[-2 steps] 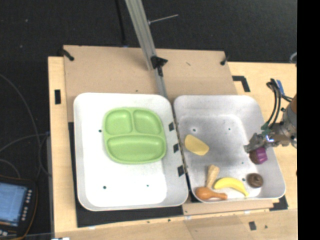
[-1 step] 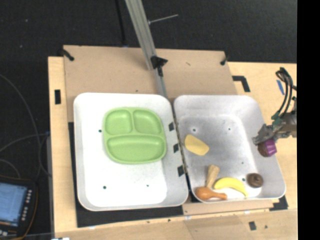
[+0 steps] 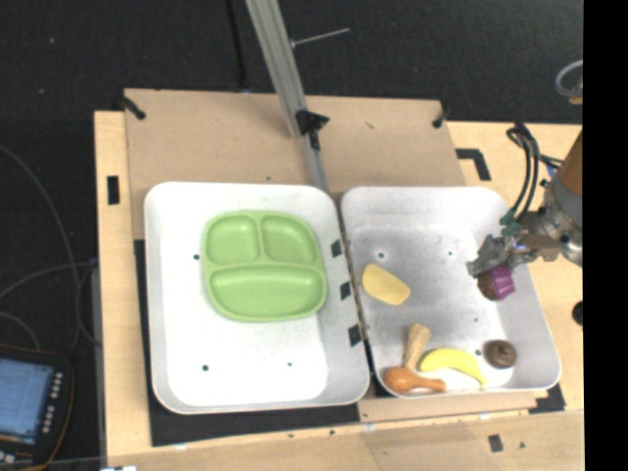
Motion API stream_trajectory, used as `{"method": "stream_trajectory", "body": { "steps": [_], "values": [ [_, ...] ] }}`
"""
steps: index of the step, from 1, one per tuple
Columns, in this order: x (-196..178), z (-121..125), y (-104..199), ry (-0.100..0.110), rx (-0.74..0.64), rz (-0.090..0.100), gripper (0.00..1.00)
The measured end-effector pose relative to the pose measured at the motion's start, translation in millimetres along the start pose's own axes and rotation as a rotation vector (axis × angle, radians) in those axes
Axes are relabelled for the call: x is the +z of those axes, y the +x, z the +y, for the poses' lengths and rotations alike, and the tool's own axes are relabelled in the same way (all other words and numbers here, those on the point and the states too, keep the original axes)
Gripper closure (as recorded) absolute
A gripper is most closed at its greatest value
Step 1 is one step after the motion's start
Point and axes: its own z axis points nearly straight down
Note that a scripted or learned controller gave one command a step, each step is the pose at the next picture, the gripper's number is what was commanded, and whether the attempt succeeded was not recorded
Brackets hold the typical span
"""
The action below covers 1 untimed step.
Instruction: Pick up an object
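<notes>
Over the right bin's far right side, the gripper hangs with a small purple object at its fingertips; whether the fingers actually clasp it cannot be told. A green divided plate sits in the left bin.

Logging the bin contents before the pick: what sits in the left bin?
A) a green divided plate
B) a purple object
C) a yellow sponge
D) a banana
A: the green divided plate lies alone in the left bin, with three compartments showing.
</notes>
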Motion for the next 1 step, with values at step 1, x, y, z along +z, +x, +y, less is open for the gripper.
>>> {"method": "stream_trajectory", "body": {
  "steps": [1],
  "values": [
    [13.3,10.5,55.3,0.002,-0.002,0.002,1.0]
  ]
}}
